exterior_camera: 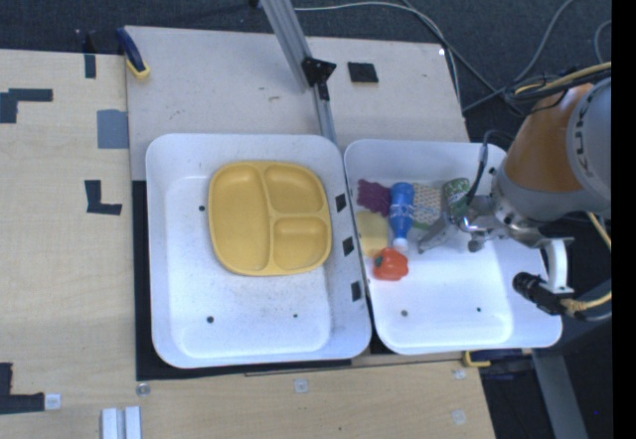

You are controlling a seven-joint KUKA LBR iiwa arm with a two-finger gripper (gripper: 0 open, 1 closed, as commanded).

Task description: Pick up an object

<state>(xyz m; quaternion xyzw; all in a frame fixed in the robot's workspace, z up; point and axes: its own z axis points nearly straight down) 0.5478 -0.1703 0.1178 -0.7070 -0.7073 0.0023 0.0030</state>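
The right bin (447, 323) holds a cluster of things along its left and far side. A blue bottle (400, 209) with a white cap lies there, with a purple piece (373, 196) to its left and a yellow piece (372, 233) below that. A red-orange object (390, 265) sits just in front of the bottle. A pale meshed item (427, 201) and a green-and-white item (456, 191) lie to the bottle's right. My gripper (439, 234) hangs low in the right bin, just right of the bottle and under the meshed item, reaching in from the right.
A yellow divided plate (269, 217) lies in the left bin (179, 328). A slanted metal post (288, 20) rises behind the bins. The rim between the bins carries small black clips (349, 246). The arm's orange band (542, 149) overhangs the right bin's far right corner.
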